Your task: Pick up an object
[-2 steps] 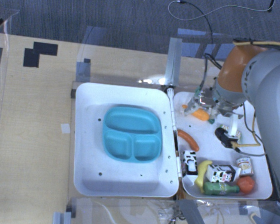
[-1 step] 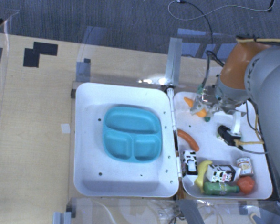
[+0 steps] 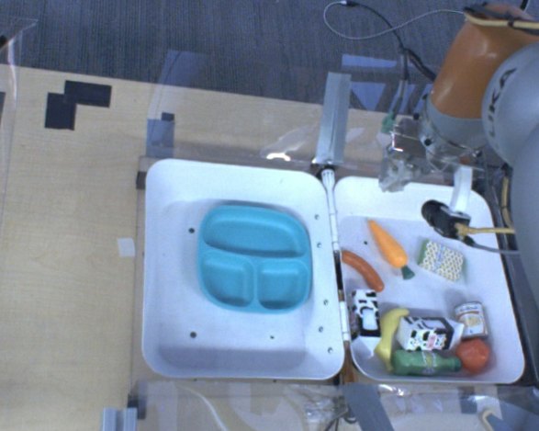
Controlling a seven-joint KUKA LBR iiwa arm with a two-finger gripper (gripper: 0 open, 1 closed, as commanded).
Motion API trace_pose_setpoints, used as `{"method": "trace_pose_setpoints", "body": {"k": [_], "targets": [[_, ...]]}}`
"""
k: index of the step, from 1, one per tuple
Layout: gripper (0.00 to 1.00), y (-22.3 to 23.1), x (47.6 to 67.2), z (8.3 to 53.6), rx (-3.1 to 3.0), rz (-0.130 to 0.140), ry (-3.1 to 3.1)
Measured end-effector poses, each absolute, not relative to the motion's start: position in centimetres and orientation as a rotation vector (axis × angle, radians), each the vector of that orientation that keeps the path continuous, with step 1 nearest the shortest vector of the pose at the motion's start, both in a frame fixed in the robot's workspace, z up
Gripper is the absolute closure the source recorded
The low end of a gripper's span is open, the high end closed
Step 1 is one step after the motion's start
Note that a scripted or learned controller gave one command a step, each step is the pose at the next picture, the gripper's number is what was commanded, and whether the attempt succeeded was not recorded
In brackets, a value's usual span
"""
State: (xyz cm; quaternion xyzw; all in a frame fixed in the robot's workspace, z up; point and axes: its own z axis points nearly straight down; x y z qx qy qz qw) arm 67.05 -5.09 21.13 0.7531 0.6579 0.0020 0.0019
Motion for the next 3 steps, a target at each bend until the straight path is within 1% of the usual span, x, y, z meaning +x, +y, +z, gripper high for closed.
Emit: {"method": "trace_pose_setpoints", "body": {"k": [1,2,3], "targets": [[0.00,-5.1,67.0,21.1,2.364,0.005,2.065],[0.00,-12.5,62.0,12.7,2.519,0.001,1.876],[0.00,-9.1,63.5,8.9,2.162,0.011,2.268]]}}
